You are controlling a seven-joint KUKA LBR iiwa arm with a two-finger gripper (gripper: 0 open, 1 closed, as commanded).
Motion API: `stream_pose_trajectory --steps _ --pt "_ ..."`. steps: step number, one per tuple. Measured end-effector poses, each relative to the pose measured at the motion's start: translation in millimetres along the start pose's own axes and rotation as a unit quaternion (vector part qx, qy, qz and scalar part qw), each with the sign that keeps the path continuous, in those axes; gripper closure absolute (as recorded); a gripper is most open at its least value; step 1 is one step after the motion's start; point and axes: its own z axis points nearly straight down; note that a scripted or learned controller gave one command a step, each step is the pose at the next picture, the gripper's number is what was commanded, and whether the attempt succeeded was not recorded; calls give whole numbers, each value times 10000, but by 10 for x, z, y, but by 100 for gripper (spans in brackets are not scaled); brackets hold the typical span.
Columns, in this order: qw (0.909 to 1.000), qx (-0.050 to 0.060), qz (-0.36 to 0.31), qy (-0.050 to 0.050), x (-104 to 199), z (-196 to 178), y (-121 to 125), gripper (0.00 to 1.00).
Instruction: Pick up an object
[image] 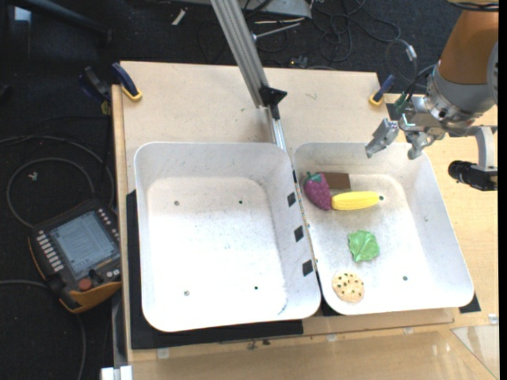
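In the right bin [434, 212] lie a purple grape bunch [318, 191], a brown block [338, 181] behind it, a yellow banana [356, 201], a green leafy piece [364, 246] and a round cookie [348, 286]. My gripper [399, 142] hangs above the bin's far right corner, well apart from all of them. Its two fingers are spread wide with nothing between them.
The left bin [158, 212] stands beside the right one, sharing a middle wall. A metal pole [242, 42] slants up from the bench behind the bins. Yellow-tipped clamps [127, 84] sit at the bench's back corners. A teach pendant [75, 252] lies on the floor at left.
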Motion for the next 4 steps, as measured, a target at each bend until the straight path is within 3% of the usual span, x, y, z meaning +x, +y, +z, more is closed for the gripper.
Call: stream_pose_trajectory --steps 1,3,4 --pt "10000 -19 -8 -8 1 -26 8 0" --pt "10000 9 12 -2 50 1154 -27 0" --pt "10000 -3 10 -3 56 1488 -33 0"
